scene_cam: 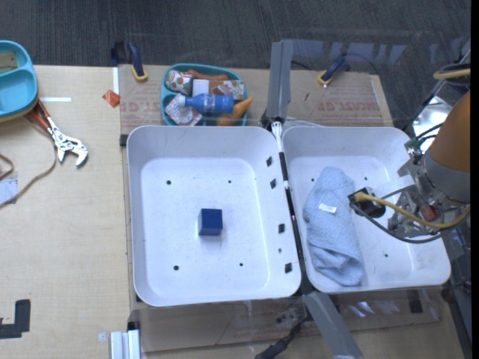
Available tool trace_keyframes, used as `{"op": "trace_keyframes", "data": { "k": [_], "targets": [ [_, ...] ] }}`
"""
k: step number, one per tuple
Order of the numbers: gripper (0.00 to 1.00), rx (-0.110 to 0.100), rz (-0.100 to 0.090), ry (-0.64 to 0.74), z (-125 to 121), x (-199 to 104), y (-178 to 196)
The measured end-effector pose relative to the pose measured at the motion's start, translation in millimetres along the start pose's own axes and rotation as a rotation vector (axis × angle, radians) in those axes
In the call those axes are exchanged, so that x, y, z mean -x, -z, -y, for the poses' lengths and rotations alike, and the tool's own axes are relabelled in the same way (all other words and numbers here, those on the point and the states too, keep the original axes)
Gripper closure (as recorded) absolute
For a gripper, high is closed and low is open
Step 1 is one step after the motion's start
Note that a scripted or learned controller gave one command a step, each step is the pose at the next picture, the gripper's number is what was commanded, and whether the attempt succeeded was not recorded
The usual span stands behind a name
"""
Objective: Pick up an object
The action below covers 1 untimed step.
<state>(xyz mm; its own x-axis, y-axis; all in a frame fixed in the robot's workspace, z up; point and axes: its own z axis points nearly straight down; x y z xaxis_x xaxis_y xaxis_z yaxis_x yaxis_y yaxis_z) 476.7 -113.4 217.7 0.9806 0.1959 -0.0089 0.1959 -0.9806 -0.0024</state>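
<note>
Teal plastic dish (15,81) sits at the bench's far left edge, cut off by the frame. Just to its right a silver adjustable wrench (69,146) lies on the pale wood. At the bench's back edge, behind the left bin, stands a teal bowl (171,81) heaped with mixed small packets and a blue bottle lying on its side.

The left shallow white plastic bin (133,223) holds one thing. It is a small dark blue cube (211,221) resting flat on the floor near the bin's middle, slightly toward the front edge and well apart from every wall.

The right shallow white plastic bin (359,134) stands side by side with the left one, and their inner rims meet. In its left half lies a crumpled pale grey-blue cloth (333,234) with a small white tag on its upper fold. The cloth runs from about the bin's middle down to near the front edge.

The grey arm with its orange band (456,137) comes in over the right bin's right edge. Its two-finger gripper (420,214) hangs low over the bin's right half, to the right of the cloth. Cables and brackets clutter this area, so whether the pincer is wide or narrow cannot be told. No object shows in its grasp.
</note>
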Motion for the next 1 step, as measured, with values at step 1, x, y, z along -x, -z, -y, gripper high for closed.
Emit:
{"op": "trace_keyframes", "data": {
  "k": [1],
  "targets": [
    [1.00,0.003,-0.005,0.160,-9.8,1.7,21.6]
  ]
}}
